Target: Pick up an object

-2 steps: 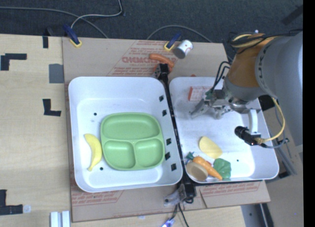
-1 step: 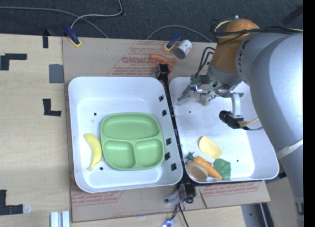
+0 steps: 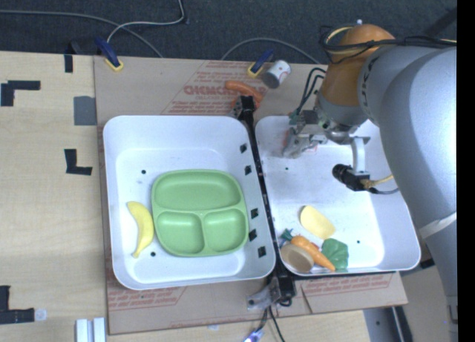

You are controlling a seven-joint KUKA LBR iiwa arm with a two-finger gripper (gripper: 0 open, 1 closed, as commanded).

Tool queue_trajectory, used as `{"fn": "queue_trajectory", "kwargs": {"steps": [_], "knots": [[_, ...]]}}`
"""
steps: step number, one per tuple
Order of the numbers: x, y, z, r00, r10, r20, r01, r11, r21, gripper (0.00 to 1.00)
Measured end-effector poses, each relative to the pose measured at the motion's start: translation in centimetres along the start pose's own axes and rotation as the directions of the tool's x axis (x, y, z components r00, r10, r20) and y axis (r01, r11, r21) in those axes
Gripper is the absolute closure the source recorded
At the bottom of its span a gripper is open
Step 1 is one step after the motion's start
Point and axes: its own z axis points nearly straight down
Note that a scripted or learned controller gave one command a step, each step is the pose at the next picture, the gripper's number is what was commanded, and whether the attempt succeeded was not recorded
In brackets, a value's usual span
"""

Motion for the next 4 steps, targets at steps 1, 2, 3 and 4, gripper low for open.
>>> {"fn": "queue_trajectory", "kwargs": {"steps": [1,2,3,4], "knots": [[0.0,0.0,0.0,1.0,0.0,0.0,0.0,1.0,0.0,0.0],[-0.8,0.3,1.0,1.0,0.002,-0.001,-0.002,1.0,0.002,0.0],[-0.8,0.3,0.0,1.0,0.001,0.001,-0.001,1.0,0.001,1.0],[-0.8,0.3,0.0,1.0,0.001,0.001,-0.001,1.0,0.001,0.0]]}}
